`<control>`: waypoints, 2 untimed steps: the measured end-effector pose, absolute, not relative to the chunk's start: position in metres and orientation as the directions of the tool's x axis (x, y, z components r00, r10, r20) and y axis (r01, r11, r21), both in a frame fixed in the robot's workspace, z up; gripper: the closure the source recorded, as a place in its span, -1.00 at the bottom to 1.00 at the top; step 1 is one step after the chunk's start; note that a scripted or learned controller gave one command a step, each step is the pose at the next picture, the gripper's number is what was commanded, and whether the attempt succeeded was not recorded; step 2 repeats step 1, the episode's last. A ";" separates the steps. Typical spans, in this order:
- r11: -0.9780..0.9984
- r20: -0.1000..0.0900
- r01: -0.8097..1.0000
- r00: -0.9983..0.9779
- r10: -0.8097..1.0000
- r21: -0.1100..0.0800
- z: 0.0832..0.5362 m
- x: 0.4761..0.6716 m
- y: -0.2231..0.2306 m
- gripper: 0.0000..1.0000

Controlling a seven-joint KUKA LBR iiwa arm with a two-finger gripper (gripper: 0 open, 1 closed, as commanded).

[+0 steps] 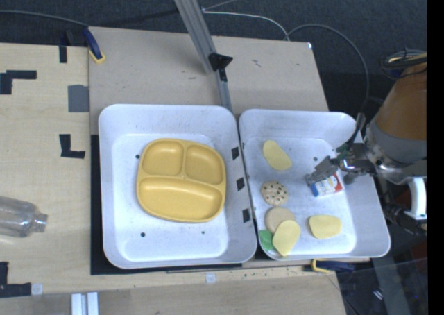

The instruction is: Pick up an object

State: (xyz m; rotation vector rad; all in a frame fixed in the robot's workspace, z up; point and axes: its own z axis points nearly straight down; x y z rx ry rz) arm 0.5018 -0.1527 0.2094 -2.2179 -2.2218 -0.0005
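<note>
The gripper (323, 173), fingers parted and holding nothing, hangs just above a small red, white and blue carton (326, 186) in the right bin (298, 121); centring before closing looks wise.

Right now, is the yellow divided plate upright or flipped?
Upright. The yellow divided plate lies flat in the left bin, its three compartments facing up with raised dividers visible.

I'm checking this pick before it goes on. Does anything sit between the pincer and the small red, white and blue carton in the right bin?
Nothing visible does. The pincer is right at the small carton in the right bin, directly above its top edge. The yellow pieces and the cookie lie apart from it, off to the sides.
</note>
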 end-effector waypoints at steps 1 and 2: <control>0.004 0.004 1.000 -0.004 1.000 -0.002 0.219 0.502 -0.151 1.00; 0.004 0.004 1.000 -0.004 1.000 -0.002 0.219 0.502 -0.151 1.00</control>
